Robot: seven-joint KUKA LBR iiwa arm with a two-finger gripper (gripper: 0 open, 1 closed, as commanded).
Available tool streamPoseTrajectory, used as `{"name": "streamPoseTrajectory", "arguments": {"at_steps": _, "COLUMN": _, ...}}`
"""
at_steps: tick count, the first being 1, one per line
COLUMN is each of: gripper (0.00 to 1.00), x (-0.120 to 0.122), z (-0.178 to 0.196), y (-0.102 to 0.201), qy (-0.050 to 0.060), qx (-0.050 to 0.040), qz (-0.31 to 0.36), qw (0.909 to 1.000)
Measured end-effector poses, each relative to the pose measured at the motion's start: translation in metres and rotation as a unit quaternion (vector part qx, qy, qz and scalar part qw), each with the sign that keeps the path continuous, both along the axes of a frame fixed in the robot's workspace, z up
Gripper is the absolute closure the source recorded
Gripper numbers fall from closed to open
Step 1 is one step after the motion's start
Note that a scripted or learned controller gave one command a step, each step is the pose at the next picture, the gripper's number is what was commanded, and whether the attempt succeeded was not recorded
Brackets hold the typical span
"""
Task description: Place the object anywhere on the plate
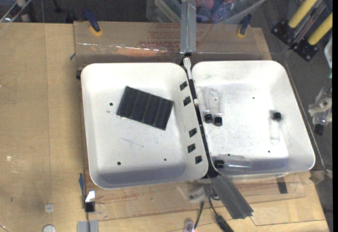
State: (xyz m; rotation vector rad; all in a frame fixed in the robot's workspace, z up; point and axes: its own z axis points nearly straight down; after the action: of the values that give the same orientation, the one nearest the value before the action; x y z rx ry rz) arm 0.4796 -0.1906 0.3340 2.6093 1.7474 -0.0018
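Left bin point(100, 162): white. Right bin point(296, 146): white. Ridged rectangular plate point(144, 108): black, parallel grooves. Bench point(37, 120): light tan wood.

Even, fairly bright light falls from overhead, and both white bins point(237, 120) glare close to washed-out on their floors. Soft grey shadow gathers under their near rims, while the dark slab point(144, 108) casts almost none. A clear sheet point(132, 46) behind the bins catches pale streaks of reflection. The picture is slightly soft and grainy, dimmer toward the far background.
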Motion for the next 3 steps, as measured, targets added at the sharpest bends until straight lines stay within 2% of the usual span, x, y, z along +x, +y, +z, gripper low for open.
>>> {"name": "streamPoseTrajectory", "arguments": {"at_steps": 1, "gripper": 1.00, "x": 0.001, "z": 0.011, "y": -0.021, "qy": 0.000, "qx": 0.0001, "qz": -0.109, "qw": 0.9940}}
{"name": "streamPoseTrajectory", "arguments": {"at_steps": 2, "gripper": 1.00, "x": 0.000, "z": 0.030, "y": -0.024, "qy": 0.001, "qx": 0.0002, "qz": -0.206, "qw": 0.9786}}
{"name": "streamPoseTrajectory", "arguments": {"at_steps": 3, "gripper": 1.00, "x": 0.000, "z": 0.001, "y": -0.028, "qy": 0.002, "qx": 0.0014, "qz": -0.170, "qw": 0.9854}}
